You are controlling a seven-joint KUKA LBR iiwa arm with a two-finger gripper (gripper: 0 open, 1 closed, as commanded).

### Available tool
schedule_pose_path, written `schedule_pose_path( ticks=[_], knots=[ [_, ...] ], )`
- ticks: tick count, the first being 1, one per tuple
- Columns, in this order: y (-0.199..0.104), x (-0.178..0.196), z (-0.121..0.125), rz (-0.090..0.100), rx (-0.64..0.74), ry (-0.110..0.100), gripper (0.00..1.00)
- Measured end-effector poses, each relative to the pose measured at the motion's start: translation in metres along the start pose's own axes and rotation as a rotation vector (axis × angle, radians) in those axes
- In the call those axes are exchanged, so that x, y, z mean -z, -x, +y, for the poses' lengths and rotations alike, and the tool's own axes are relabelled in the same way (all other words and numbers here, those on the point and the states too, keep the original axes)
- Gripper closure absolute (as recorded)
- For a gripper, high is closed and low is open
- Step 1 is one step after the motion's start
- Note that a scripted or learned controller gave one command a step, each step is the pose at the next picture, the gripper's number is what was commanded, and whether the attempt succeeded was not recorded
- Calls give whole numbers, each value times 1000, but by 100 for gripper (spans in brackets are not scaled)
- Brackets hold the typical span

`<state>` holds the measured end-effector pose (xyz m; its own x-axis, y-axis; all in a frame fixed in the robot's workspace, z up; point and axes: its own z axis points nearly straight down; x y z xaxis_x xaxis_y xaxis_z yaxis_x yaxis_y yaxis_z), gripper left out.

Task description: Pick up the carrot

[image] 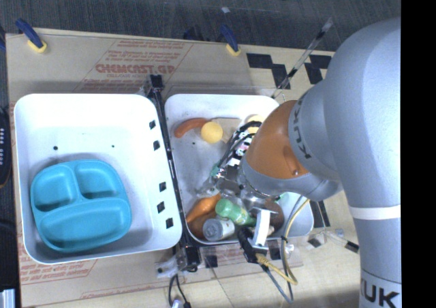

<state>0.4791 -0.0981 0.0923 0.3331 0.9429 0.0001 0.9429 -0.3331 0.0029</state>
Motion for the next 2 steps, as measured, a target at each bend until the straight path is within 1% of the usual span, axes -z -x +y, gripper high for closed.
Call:
schedule_pose_path(
  ticks=[1,2],
  knots=[
    [-1,9,1,0,8,-2,100],
    [-57,100,-22,1,-357,-12,100]
  ],
)
